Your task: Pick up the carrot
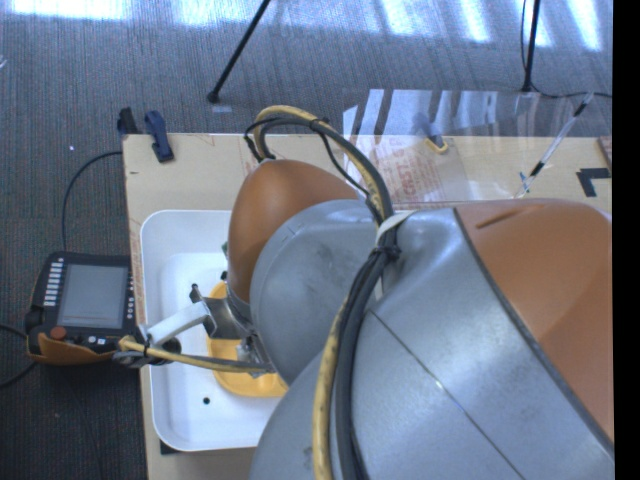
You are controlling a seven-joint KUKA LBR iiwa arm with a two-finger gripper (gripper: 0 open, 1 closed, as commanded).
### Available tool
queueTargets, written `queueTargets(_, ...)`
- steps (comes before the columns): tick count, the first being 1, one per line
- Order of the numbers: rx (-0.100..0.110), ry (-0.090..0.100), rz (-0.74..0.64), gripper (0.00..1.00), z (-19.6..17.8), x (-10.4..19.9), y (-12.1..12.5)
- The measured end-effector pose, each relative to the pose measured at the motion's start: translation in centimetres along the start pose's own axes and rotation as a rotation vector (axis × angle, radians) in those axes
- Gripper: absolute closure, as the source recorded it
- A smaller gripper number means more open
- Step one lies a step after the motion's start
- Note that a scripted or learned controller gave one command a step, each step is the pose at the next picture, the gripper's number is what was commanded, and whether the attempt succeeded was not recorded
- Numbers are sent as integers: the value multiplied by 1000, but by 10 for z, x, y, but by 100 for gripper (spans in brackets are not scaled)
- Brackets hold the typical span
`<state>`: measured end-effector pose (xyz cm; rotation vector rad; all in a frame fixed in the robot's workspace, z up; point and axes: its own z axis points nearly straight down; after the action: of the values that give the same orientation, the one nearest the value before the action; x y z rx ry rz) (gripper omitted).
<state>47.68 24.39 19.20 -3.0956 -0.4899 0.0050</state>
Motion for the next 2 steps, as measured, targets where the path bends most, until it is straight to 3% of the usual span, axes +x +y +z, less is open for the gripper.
queueTargets(1,-7,3,-40,100,101,-3,15)
queueTargets(2,0,-3,117,100,103,50,27)
